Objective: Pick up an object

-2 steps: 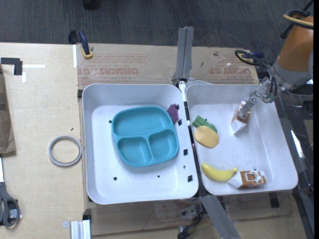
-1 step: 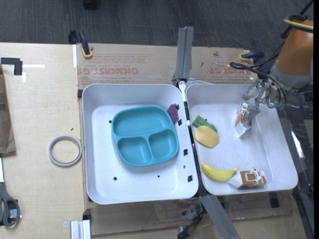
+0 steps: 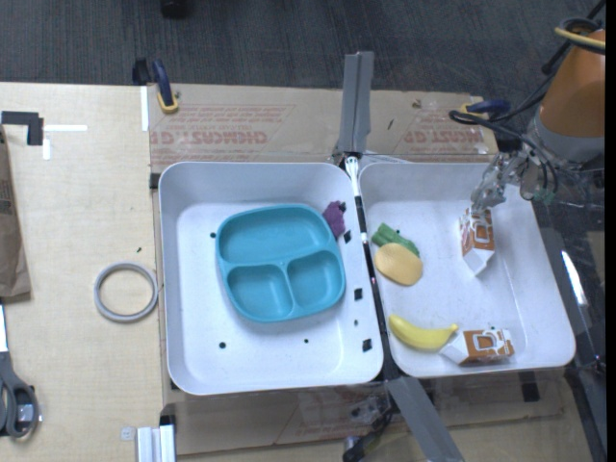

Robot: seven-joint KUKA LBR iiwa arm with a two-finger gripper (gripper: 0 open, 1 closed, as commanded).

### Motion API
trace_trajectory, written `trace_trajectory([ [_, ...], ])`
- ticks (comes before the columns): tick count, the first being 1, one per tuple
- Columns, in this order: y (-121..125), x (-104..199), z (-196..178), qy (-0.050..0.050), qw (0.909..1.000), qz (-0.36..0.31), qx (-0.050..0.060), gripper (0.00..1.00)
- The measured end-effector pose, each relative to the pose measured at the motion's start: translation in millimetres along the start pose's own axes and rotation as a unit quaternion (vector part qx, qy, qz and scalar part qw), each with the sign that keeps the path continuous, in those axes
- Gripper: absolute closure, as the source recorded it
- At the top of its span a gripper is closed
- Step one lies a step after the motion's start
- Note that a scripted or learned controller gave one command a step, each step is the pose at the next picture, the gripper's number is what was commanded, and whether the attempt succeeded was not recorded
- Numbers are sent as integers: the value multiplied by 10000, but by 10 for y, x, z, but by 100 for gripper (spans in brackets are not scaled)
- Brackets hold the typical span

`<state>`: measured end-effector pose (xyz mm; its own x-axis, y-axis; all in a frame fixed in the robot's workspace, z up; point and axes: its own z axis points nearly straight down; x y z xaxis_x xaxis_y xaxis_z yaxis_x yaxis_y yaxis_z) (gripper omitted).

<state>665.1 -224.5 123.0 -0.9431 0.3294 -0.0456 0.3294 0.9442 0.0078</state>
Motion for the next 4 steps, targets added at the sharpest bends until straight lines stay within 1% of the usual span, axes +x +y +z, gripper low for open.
trace_trajectory([
  [1,-5,14,10,33,10000,0,5,0],
  [2,353,402,243,216,9913,1293,65,0],
  [3,-164,506,-347,206,9932,1147,65,0],
  [4,11,504,47,176,9781,2075,61,0],
])
